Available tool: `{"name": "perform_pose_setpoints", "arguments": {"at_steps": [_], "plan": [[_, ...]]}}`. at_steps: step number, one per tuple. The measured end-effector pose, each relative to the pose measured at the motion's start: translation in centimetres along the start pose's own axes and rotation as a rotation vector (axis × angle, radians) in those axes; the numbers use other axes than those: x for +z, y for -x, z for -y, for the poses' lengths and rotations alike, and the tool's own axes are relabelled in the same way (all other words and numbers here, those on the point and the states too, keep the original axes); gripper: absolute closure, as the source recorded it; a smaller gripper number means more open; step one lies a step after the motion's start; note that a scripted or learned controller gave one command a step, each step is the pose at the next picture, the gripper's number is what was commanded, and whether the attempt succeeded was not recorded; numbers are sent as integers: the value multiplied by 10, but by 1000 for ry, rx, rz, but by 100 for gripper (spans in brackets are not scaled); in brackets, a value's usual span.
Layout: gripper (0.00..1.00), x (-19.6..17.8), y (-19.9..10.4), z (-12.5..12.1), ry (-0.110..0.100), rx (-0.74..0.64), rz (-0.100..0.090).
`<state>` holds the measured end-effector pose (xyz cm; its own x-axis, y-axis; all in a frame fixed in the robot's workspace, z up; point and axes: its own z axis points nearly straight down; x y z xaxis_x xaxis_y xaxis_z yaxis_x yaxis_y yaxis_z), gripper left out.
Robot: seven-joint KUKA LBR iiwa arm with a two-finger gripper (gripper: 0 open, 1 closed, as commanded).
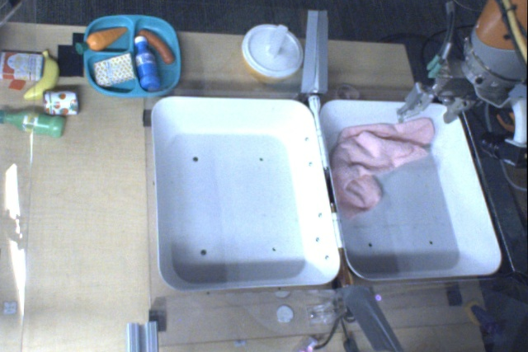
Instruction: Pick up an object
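Pink cloth [375,161] is bunched up in the right bin [462,247], toward its far-left part, left bin [239,260] next door. Jaws [431,101] hang spread apart over the far rim, just above the cloth's far corner, gripping nothing.

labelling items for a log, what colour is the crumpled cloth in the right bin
Pale pink. The crumpled cloth shows best in the camera view, in the right white bin.

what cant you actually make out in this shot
- Arm: cut off by the camera view's right and top edges above the gripper.
- Pink cloth: its folds hide whatever lies under it in the right bin.
- Small items in the blue tray: too small to identify.
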<state>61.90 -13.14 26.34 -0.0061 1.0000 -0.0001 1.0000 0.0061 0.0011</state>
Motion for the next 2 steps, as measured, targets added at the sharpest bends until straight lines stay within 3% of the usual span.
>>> {"name": "perform_pose_setpoints", "arguments": {"at_steps": [1,2], "plan": [[0,149,-21,16,-1,113,0],[0,173,33,61,12,-34,3]]}}
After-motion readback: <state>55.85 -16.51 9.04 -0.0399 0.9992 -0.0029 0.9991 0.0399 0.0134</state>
